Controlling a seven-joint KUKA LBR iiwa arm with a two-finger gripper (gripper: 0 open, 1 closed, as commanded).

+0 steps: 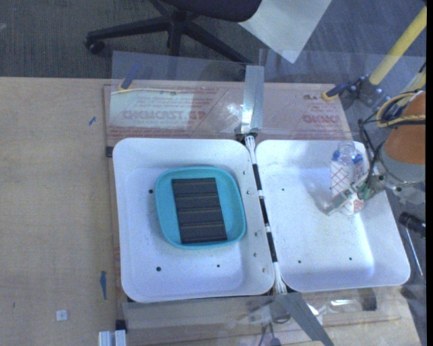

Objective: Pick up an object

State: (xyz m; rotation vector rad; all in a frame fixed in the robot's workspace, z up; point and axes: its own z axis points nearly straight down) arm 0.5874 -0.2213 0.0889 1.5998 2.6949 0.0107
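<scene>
Clear plastic bottle (346,177) lies in the right bin (325,257), touching my gripper (362,192); whether that pincer pinches it I cannot tell. I fear it slips.

The arm (406,145) is cut off by the right edge, so most of it is out of sight. The tool (348,199) is a blur, too small to tell how its tips stand. Just beside it sits a clear, see-through thing (346,162) (maybe a bottle) with hazy edges. Far up and left of the tool, a chair (183,20) is cut off by the top edge.
</scene>
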